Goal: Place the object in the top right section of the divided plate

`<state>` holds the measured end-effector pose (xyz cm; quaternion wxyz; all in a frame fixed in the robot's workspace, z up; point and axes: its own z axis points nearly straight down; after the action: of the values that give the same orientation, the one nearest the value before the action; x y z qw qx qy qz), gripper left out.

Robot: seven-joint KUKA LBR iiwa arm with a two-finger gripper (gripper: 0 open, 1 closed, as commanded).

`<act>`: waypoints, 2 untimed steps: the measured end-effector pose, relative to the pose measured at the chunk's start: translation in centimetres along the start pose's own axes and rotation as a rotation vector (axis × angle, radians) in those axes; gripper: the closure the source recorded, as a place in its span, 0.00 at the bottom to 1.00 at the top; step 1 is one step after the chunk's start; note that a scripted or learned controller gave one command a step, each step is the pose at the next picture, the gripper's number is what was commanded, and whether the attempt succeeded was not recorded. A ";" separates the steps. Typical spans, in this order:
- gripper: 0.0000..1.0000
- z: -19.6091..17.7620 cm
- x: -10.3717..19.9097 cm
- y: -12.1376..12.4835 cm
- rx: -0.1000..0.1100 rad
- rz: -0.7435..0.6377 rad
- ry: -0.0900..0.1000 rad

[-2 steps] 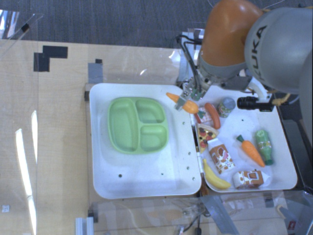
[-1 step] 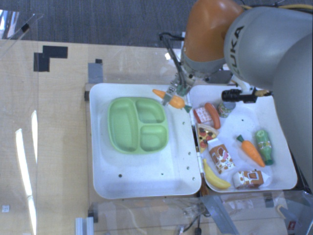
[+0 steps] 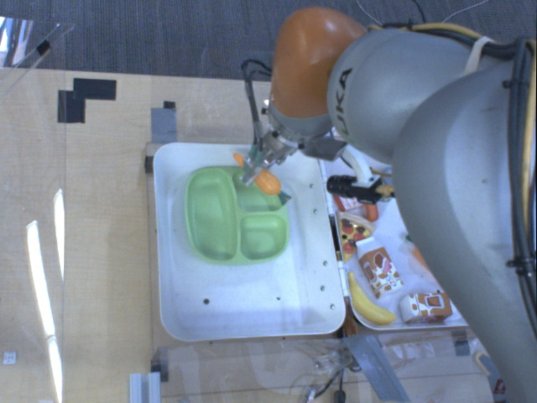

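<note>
A light green divided plate (image 3: 231,218) lies in the left white bin (image 3: 252,309), with one long section on its left and two smaller ones on its right. My gripper (image 3: 254,169) hangs over the plate's top right section. An orange carrot-like toy (image 3: 268,183) with a green tip sits crosswise between its fingers. Orange shows on both sides of the fingers, so the gripper is shut on the toy. I cannot tell whether the toy touches the plate.
The right bin (image 3: 357,319) holds a dark sausage-like item (image 3: 359,190), a pizza slice (image 3: 356,227), a small printed box (image 3: 379,272), a banana (image 3: 369,302) and a white carton (image 3: 424,306). The big grey arm (image 3: 436,124) covers much of that bin.
</note>
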<state>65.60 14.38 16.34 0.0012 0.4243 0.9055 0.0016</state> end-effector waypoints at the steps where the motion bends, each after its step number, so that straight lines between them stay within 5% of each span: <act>1: 1.00 -0.8 2.1 -3.1 0.000 -0.202 0.000; 2: 0.00 -0.8 2.0 -3.1 -0.001 -0.201 0.000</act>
<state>61.93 13.97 17.12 0.0016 0.3312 0.9436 0.0016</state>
